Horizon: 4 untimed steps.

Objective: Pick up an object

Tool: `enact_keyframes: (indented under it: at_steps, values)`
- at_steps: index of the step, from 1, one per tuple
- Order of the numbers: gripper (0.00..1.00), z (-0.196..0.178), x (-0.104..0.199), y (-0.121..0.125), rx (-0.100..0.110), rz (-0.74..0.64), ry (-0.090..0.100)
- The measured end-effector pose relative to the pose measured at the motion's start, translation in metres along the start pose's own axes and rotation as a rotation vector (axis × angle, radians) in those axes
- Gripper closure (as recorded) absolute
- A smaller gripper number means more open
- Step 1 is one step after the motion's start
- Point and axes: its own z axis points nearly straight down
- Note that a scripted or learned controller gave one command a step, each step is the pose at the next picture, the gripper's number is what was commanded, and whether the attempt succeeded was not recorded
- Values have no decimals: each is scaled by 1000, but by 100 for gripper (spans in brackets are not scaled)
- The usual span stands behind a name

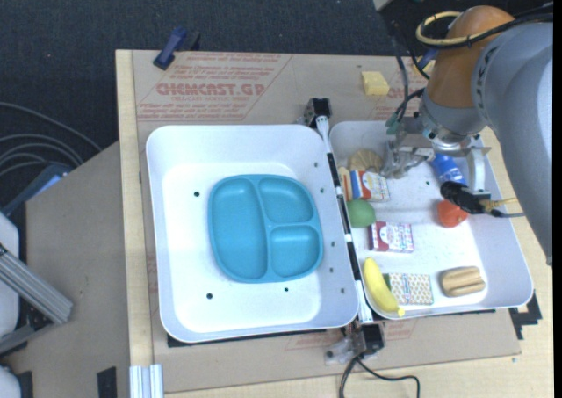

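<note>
My gripper hangs low over the back of the right bin, beneath the grey arm with its orange band. It is just right of a tan crumpled item and above a red-and-white carton. Also in this bin are a green ball, a red-and-white box, a banana, a patterned packet, a bread roll, a red-orange object and a blue can, the last partly hidden by the wrist. Nothing visibly sits in the gripper.
The left bin holds a blue divided plate. On the bench behind the bins lie a yellow block and a blue clip. Black clamps join the bins at the back and front.
</note>
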Motion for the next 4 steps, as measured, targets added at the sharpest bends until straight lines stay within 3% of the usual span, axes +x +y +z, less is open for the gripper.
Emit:
enact_keyframes:
  at_steps: [1,2,3,4]
  values:
    - [0,-2,-3,1,-7,2,-5]
    - [0,6,-1,4,-20,4,-12]
    - [100,-2,5,3,-21,-1,-2]
    - [0,-2,5,3,-21,-1,-3]
